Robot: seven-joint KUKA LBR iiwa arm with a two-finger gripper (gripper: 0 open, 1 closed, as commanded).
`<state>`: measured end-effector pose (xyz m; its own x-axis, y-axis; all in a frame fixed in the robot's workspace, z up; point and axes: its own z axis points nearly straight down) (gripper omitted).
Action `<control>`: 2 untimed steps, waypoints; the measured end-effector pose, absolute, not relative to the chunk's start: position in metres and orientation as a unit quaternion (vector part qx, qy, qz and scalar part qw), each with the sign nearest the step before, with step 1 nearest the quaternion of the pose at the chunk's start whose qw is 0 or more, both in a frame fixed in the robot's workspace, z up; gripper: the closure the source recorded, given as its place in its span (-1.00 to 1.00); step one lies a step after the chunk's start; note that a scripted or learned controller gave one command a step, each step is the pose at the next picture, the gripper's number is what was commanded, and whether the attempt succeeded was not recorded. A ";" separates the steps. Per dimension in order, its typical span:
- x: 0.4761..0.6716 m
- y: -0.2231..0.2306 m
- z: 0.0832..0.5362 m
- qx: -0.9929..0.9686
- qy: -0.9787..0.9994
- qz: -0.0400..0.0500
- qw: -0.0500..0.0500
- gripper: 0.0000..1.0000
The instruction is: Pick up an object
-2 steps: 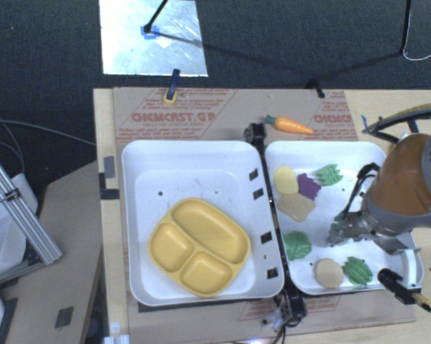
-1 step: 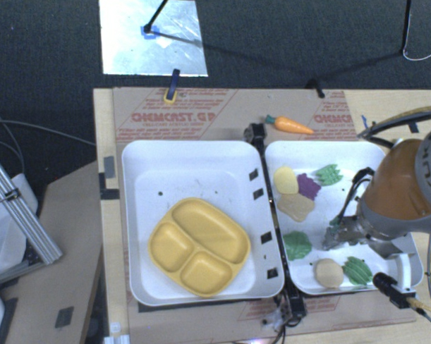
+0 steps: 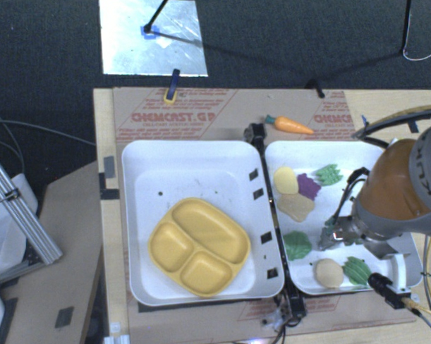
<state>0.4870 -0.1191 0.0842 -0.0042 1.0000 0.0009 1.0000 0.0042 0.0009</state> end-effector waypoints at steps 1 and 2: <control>0.487 -0.119 0.084 -0.707 -0.707 -0.001 0.000 1.00; 0.487 -0.114 0.084 -0.706 -0.708 -0.001 0.000 1.00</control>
